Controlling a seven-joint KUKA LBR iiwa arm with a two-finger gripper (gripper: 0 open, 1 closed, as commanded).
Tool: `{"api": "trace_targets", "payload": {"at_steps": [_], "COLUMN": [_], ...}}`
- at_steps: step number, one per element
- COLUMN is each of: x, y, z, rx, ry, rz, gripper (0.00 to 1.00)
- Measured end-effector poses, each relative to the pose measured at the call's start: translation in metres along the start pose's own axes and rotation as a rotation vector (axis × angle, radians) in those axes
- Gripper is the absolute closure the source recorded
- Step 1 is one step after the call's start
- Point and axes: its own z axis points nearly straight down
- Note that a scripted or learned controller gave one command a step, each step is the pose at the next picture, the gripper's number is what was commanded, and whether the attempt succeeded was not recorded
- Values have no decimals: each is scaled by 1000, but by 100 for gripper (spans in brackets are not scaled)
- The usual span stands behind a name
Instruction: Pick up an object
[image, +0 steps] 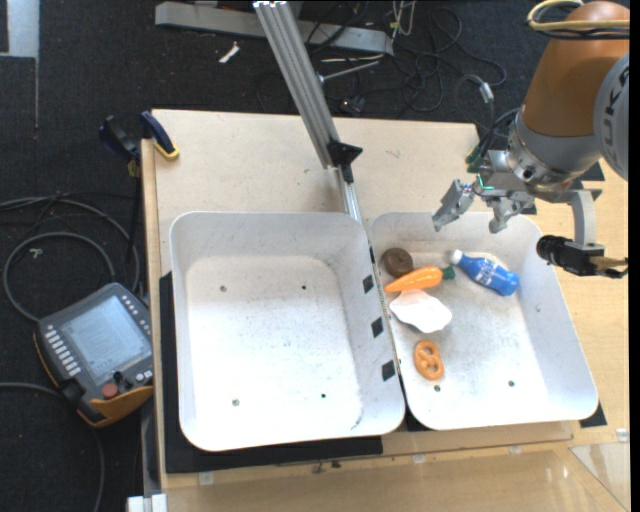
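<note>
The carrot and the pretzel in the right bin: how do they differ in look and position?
The carrot is long, smooth and bright orange, while the pretzel is a small, browner, looped twist. The carrot lies near the bin's far left part; the pretzel lies nearer the camera. Both rest beside the white object.

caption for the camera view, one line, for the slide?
Arm's open gripper poised above right bin holding blue bottle, carrot, pretzel.
</note>
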Motion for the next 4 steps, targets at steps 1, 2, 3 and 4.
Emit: {"api": "trace_targets", "payload": {"at_steps": [1, 2, 3, 4], "x": [4, 4, -3, -2], "y": [-2, -3, -1, 1], "z": [44, 108, 155, 142], "rx": [3, 6, 4, -3], "ry": [0, 0, 0, 0], "rz": [2, 3, 3, 3], "gripper": [0, 0, 0, 100]}}
